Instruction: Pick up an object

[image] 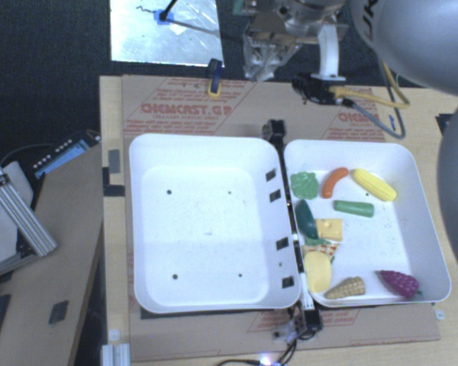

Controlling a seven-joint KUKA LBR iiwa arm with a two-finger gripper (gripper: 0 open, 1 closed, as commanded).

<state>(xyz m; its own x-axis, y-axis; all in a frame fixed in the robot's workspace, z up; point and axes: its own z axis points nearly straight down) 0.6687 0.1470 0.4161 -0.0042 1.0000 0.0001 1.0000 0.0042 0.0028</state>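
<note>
Dark carpet surrounds your surface. Your gripper (261, 61) hangs at the far edge, beyond both bins; you cannot tell its state. Every pickable piece, corn (375, 184) included, lies in the right bin (425, 227), probably as the picking supply. Cardboard (185, 107) beneath reads "CHEMCAST GP".

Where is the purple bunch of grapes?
The purple toy bunch of grapes lies in the right-hand white bin, in its near right corner, just right of the tan ice-cream cone.
</note>
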